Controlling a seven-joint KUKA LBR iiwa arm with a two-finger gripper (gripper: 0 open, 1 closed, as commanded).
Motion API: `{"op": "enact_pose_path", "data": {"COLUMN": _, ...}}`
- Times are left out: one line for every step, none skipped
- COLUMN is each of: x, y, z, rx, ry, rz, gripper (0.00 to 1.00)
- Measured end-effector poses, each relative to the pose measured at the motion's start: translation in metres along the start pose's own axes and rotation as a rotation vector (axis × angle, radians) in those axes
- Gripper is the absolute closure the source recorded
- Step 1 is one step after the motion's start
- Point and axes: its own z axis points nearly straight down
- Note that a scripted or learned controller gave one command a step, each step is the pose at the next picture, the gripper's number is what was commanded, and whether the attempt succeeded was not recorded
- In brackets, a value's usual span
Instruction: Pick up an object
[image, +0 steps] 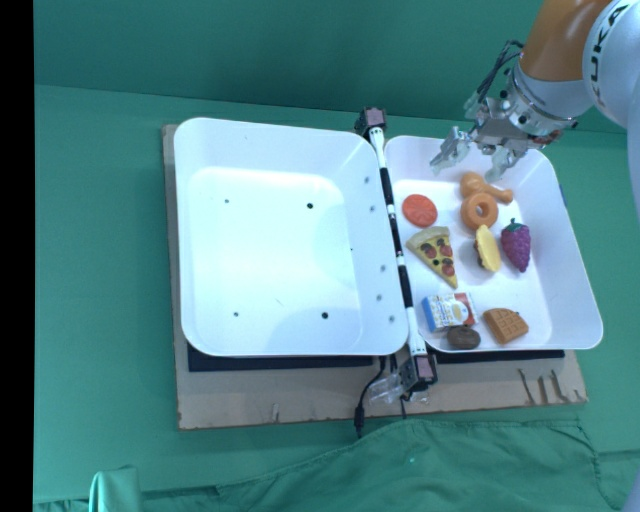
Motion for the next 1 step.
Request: {"op": "enact_pose_path", "data": {"x": -0.0062, "y": -0.0017, "z": 0.0604, "rx": 0.001, "ry": 0.0, "rz": 0.0, "gripper": 0.0}}
